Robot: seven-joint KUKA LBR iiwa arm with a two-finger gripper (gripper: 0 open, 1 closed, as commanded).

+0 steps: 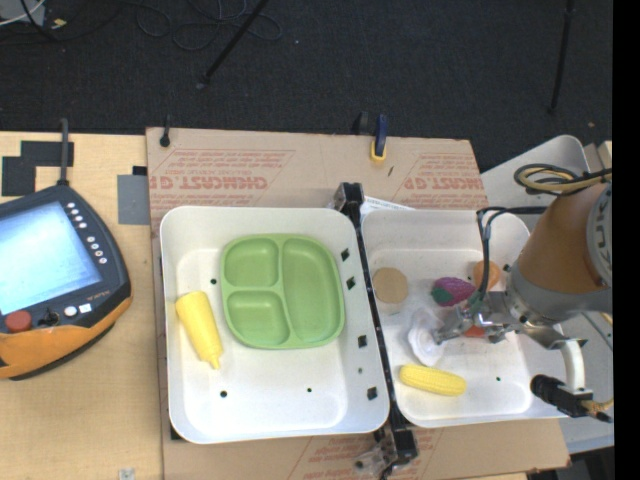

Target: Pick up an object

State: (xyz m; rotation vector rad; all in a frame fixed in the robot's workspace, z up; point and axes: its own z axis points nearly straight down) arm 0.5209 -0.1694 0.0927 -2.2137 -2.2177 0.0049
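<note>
We saw the end effector (462, 324) low in the right bin (510, 393), close to a clear cup (425, 343); we could not tell if it was open or closed. The corn (432, 379) lay just in front, the purple fruit (453, 289) behind — a poor aim might knock the cup over or push the corn away. The cardboard (220, 173) had red upside-down words.

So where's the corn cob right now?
The corn cob lies near the front edge of the right bin, just below the gripper and the brown disc.
</note>
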